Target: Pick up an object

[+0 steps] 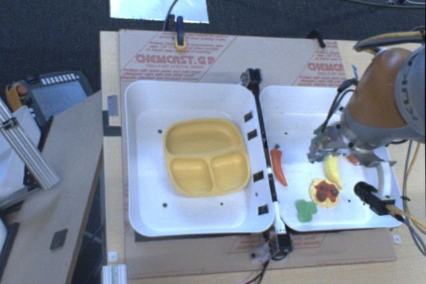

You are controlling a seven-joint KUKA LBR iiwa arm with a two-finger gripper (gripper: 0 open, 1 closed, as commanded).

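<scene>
Arm (386, 93) reaches over the right bin (293, 103). Left bin (143, 143) carries a yellow divided tray (203, 156). Gripper (326, 148) sits low, apparently touching the banana (332, 173); its jaws, can't tell. Near it: red pepper (277, 166), pizza slice (324, 193), green piece (305, 210).

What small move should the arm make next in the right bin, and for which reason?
Probably a short, straight descent onto the yellow banana. The gripper sits just above the banana's upper end, in the right bin, and nothing shows between its fingers. The red chili, the small pizza and the green piece lie farther off, so the banana seems the nearest target.
</scene>
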